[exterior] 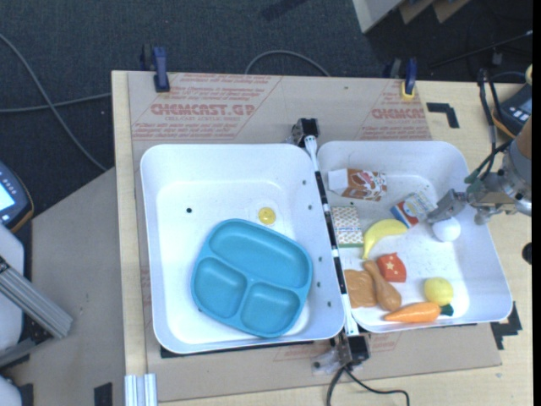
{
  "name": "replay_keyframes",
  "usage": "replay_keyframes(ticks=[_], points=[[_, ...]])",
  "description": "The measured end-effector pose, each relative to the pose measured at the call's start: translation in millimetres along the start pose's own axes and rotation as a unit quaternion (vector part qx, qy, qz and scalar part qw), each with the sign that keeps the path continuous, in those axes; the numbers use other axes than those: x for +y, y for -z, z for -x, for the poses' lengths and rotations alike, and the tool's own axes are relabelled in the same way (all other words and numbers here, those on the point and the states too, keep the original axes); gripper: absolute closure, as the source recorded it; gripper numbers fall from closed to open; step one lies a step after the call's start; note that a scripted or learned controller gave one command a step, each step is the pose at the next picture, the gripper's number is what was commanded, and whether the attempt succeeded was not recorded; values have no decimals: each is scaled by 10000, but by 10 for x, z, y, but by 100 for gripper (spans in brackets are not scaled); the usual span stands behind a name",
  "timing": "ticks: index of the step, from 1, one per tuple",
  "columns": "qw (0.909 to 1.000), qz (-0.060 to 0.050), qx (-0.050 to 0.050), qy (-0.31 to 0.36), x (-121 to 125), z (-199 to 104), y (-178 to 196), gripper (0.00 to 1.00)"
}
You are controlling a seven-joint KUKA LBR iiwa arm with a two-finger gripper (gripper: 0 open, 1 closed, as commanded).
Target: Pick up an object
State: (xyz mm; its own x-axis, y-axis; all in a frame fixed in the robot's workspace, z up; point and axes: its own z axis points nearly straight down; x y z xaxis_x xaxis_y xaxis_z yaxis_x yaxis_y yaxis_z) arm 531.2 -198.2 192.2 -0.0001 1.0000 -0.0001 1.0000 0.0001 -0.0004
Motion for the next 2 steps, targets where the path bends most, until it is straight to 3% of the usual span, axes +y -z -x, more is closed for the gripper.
replay_keyframes(ticks=[1,2], points=[[10000,-52,32,24,-212,-660,-1000,0],[10000,-20,15,7,-536,-1002,-1084,0]])
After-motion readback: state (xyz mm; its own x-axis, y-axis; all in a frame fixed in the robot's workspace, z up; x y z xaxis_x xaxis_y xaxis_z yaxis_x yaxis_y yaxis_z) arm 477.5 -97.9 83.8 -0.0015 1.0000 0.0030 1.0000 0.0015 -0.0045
